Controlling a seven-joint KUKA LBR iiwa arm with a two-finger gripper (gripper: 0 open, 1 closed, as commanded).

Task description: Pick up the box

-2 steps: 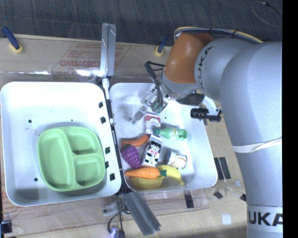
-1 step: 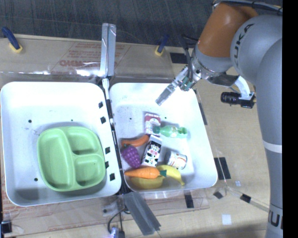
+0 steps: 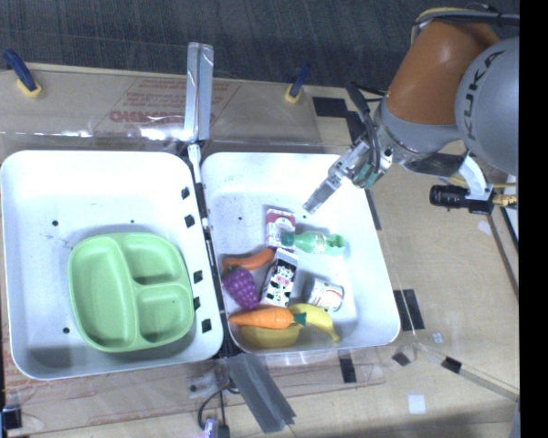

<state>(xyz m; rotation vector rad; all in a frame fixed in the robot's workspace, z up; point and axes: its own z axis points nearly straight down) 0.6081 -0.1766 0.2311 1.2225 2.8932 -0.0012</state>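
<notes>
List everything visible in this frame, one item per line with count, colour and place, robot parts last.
bins: two, white, side by side on the bench
tray: one, green, three compartments, left bin
bottle: one, green, lying in right bin
box: one, black and white, right bin centre
packet: one, red and white, beside the bottle
can: one, white and red, right bin
grapes: one bunch, purple
carrot: one, orange, near front wall
banana: one, yellow
clamps: two, blue, back edge
gripper: one, grey, above the right bin, holding nothing

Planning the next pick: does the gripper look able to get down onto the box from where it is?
Probably yes. The gripper hangs just above the box with nothing between them, though the green bottle lies against the box's right side.
</notes>
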